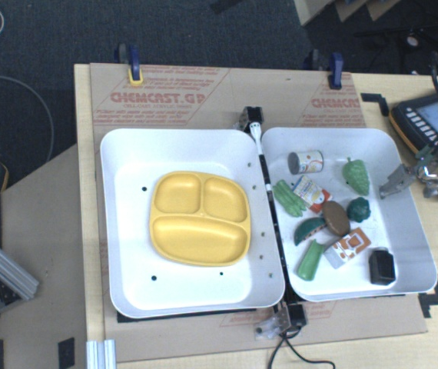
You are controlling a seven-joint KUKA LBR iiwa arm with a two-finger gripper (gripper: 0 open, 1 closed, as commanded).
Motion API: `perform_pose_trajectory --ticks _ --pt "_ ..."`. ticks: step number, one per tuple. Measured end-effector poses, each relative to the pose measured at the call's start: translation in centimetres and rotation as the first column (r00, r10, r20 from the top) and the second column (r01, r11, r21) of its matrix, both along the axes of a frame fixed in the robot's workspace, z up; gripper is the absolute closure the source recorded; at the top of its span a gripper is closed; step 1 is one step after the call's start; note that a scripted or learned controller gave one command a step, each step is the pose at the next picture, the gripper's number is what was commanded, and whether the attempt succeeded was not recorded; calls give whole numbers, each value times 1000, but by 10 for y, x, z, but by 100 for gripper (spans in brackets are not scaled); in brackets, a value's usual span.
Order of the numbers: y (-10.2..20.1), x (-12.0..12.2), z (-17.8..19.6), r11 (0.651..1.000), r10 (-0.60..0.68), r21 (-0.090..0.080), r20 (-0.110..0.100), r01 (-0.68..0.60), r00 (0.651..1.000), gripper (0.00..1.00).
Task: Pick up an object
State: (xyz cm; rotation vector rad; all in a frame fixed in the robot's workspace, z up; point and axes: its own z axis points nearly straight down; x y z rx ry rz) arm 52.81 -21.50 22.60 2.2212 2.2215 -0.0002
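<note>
1. Bins sit side by side: my left bin (pixel 119 206) holds a yellow divided plate (pixel 200 217).
2. Right bin (pixel 411 229) carries the clutter I can pick from: small can (pixel 305 162), green pieces, brown lump (pixel 336 217), black block (pixel 382 267).
3. Gripper (pixel 398 181) hangs at that bin's right rim, grasping nothing; I cannot tell its finger state.

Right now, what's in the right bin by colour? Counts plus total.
Green: 5, namely a leafy piece, a long pod, a dark round piece, a dark wedge, a cucumber
Brown: 1, a potato
Black: 1, a block
White or printed: 3, namely a can, a packet, a carton
Total: 10
</note>
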Motion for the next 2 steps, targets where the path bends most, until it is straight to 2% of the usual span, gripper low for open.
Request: perform_pose_trajectory --ticks 1,2 --pt "59 -32 33 1000 5 4 0 -5 1000 0" --pt "56 -31 42 1000 1 0 2 -1 1000 100"
